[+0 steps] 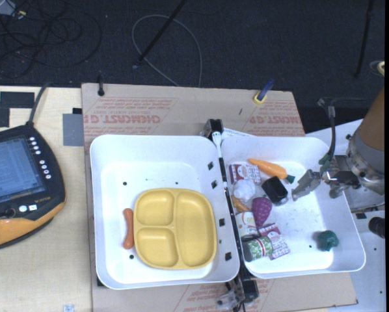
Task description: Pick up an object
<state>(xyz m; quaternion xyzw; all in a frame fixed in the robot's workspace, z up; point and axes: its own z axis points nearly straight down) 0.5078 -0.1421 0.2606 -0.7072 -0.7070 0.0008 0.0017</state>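
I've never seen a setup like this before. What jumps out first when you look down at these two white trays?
The big yellow divided plate in the left bin catches the eye first, with an orange sausage-like toy lying just left of it. The right bin holds a cluster of small items along its left side, among them an orange carrot and a purple piece. The gripper reaches in from the right, near a black object.

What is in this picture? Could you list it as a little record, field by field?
left bin: yellow divided plate, orange sausage beside it
right bin: carrot, black object, purple grapes, green can, teal object, wrappers
gripper: over right bin, near the black object
left of bins: control tablet
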